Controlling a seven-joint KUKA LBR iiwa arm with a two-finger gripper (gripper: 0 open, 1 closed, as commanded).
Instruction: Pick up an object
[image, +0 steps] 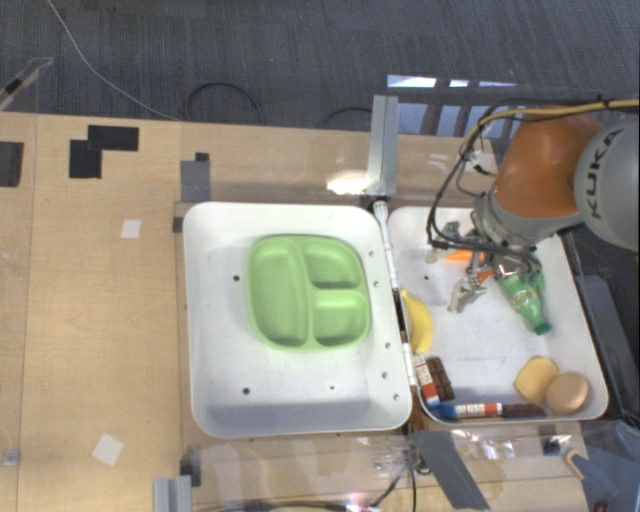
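Note:
My gripper (470, 290) hangs over the right bin (590, 330), below the arm's orange band (535, 170). Its fingers (462, 297) stand open above bare bin floor with nothing between them. A green bottle (527, 298) lies just right of it, and a small orange piece (458, 257) lies just above and to its left. A banana (421, 326) rests against the bin's left wall, lower left of the gripper.
Along the right bin's front lie a dark red box (432, 379), a marker (490, 409), a yellow lump (535, 378) and a brown round lump (567, 393). The left bin (215, 390) holds a green divided plate (305, 292). Cables loop off the arm.

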